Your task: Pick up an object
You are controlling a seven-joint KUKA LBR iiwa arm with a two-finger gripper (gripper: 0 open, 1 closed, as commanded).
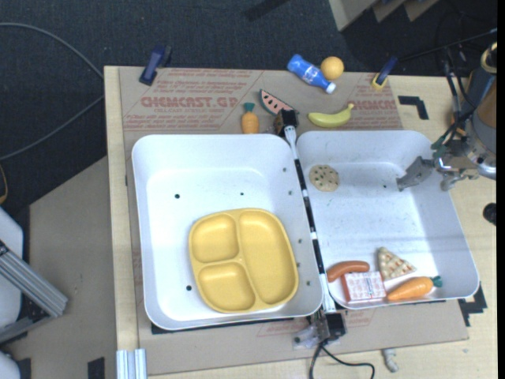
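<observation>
My end effector [426,174] hovers over right bin [371,219], upper right part, fingers spread, nothing between. Nearest object: cookie [323,178], to its left in camera view, flat, round, no long axis.

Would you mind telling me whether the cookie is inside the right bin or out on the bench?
Inside. The cookie lies flat on the floor of the right bin, near its upper left corner, beside the divider between the bins and apart from the other food.
</observation>
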